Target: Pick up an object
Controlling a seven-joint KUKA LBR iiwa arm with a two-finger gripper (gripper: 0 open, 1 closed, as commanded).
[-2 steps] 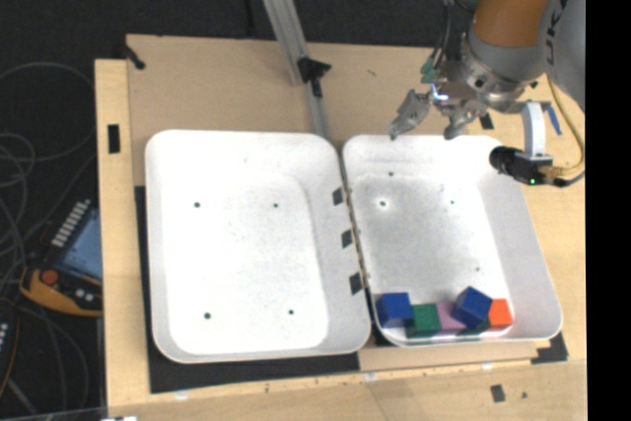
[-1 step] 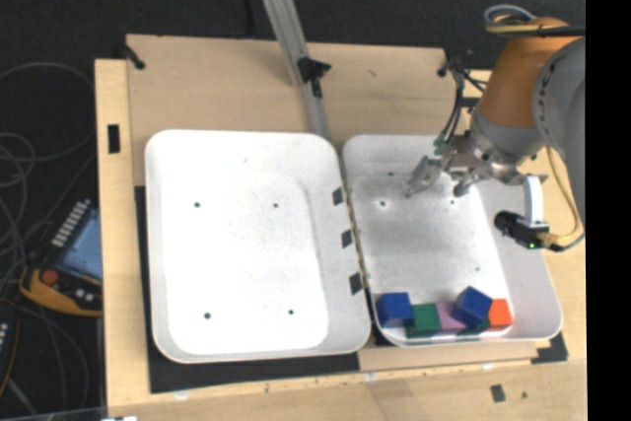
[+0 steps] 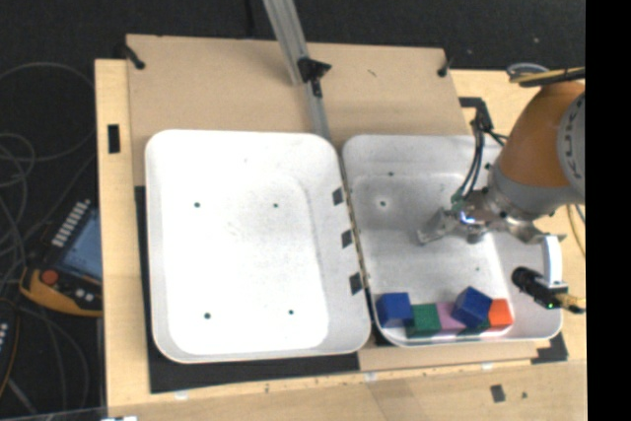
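Blocks crowd the near edge of the right bin [image 3: 394,163], around its 6 o'clock: a blue block [image 3: 394,307], a green block [image 3: 425,318], a pale purple block [image 3: 451,318], a second, larger blue block [image 3: 473,306] and an orange block [image 3: 500,313], lying close together or touching. The gripper [image 3: 434,234] hangs over the middle of that bin, reaching in from 3 o'clock, well apart from the blocks; nothing shows in its grasp, and I cannot tell how far it is open. The left bin [image 3: 246,242] lies at 9 o'clock, just beside the right one.
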